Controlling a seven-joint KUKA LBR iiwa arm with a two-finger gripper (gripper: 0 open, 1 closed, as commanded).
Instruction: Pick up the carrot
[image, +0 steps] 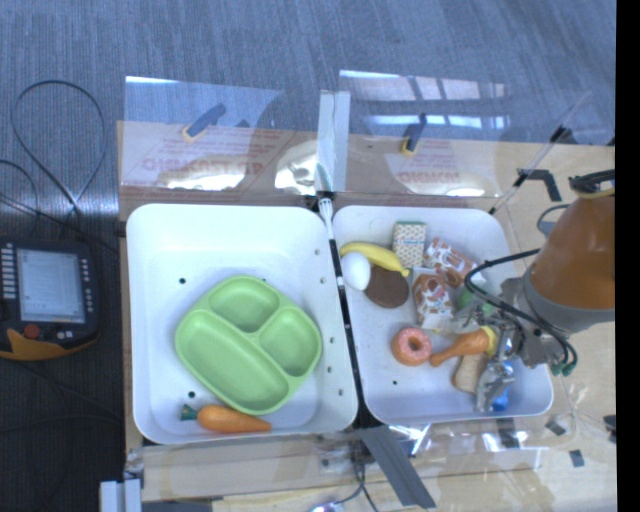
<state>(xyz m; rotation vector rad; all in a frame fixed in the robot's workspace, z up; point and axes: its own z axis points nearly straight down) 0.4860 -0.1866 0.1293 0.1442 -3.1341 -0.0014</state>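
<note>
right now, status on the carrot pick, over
Gripper low in right bin, near drumstick. Carrot in left bin, front edge, beside green plate. Untouched.

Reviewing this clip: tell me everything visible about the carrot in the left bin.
The carrot is a small orange toy, plastic-looking, with a dark green stub at its left end. It lies flat, roughly horizontal, on the floor of the left bin near the front wall, right beside the front edge of the green divided plate; whether they touch is unclear. The pincer is over the right bin, far from it.
</note>
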